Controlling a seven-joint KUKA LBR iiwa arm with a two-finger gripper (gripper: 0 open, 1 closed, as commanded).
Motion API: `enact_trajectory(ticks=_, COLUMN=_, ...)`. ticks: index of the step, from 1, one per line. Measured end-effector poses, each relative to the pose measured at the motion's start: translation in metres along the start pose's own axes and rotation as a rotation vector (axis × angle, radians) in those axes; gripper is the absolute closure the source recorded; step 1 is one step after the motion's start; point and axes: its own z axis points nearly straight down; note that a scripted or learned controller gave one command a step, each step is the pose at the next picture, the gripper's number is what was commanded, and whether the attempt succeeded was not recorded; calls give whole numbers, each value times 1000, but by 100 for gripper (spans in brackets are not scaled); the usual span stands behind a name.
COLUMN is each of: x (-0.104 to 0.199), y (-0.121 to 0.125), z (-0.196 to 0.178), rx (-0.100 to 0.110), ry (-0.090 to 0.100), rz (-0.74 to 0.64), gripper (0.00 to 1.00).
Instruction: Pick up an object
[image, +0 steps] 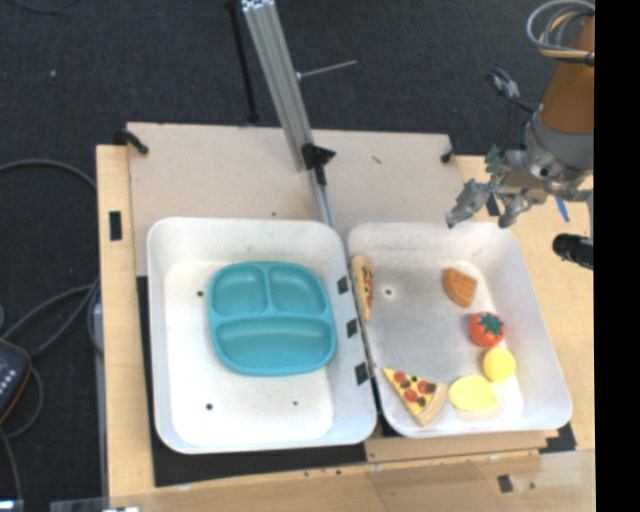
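Toy food pieces lie in the right bin (520, 262), in the lower right of the frame: a bread piece (460, 287) toward the bin's upper middle, a tomato (487, 329) below it, a lemon (500, 364) just under the tomato, a yellow piece (473, 394) beside the lemon, a pizza slice (416, 392) near the bottom edge and another slice (362, 286) standing against the left wall. The left bin (180, 250) holds a teal divided plate (270, 318). The gripper (484, 204) hangs at the upper right, over the right bin's far rim, its fingers spread apart with nothing between them.
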Motion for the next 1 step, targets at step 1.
enact_trajectory(ticks=1, x=0, y=0, z=0, rx=1, ry=-1, rz=-1, gripper=0)
